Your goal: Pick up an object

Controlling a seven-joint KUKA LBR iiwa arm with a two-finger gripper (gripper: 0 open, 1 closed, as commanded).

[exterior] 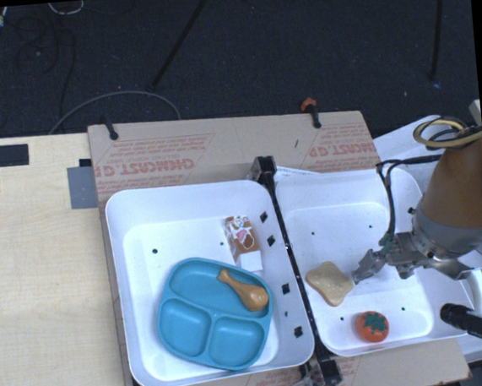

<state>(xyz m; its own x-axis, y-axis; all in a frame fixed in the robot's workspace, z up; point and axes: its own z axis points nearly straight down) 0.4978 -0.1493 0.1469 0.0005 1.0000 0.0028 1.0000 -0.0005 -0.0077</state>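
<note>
Cardboard [161,157] shows mirrored red print under bins; fingers [369,267], state unclear, beside tan piece [329,282].

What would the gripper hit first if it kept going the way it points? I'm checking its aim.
Probably the tan bread-shaped toy: the gripper points leftward in this view and its tip sits right beside it in the right bin. Its height above the toy is unclear.
</note>
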